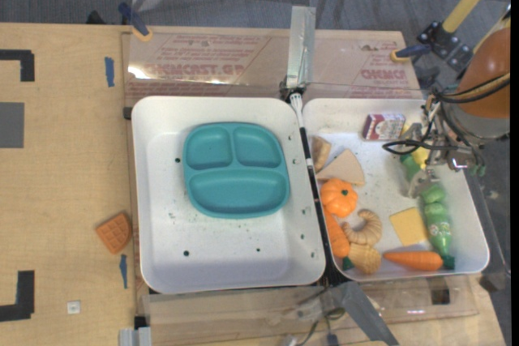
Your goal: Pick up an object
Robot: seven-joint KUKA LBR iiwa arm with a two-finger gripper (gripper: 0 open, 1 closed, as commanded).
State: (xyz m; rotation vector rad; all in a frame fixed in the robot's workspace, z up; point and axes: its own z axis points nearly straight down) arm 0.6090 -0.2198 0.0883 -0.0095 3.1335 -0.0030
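Note:
The right bin (478,251) holds several toy foods: a small red and white box (383,126), a tan bread wedge (345,167), an orange pumpkin (339,198), a croissant (366,226), a yellow cheese square (408,226), a carrot (413,260) and a green cucumber (438,223). My gripper (427,173) hangs low over the right side of this bin, under the orange band and a tangle of cables. It sits right over a yellow-green piece (411,161), just above the cucumber's upper end. I see nothing clearly held.
The left bin (154,255) carries a teal divided plate (235,169). A small orange waffle (114,232) lies on the wooden bench to the left of the bins. A metal divider bar (300,44) stands behind the bins' shared edge.

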